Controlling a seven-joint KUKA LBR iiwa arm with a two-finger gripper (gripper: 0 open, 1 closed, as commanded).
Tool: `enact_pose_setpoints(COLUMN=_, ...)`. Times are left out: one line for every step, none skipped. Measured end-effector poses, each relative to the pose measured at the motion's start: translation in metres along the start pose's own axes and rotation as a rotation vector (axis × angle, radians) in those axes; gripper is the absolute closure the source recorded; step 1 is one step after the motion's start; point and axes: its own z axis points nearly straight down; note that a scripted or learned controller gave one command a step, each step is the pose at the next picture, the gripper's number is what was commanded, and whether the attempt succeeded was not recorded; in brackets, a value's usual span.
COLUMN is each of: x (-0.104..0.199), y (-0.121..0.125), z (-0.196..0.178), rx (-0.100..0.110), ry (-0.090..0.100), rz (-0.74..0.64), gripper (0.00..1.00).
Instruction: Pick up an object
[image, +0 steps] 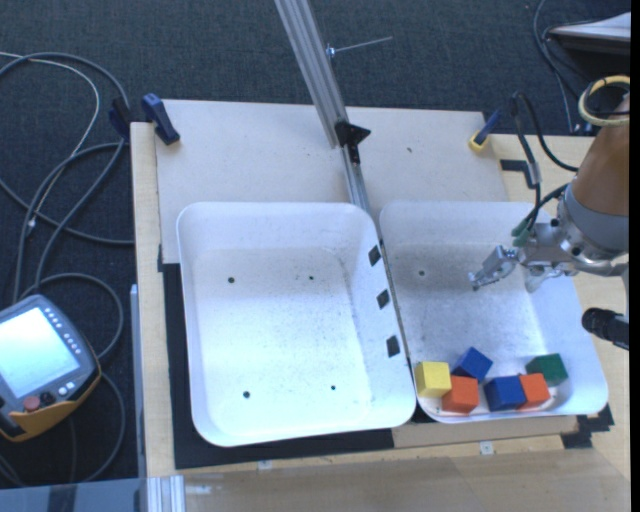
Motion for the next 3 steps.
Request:
enact_pose_setpoints(x=0.015, y=0.035, z=0.116, rx=0.008, ry=0.003, rz=-0.002, gripper=0.00)
enact_pose_setpoints(x=-0.022, y=-0.037, z=0.116, rx=0.007, ry=0.000, rz=0.007, gripper=0.00)
enact_pose_setpoints(x=0.036, y=-0.058, z=0.116, rx=0.002, ry=0.003, rz=-0.004, gripper=0.00)
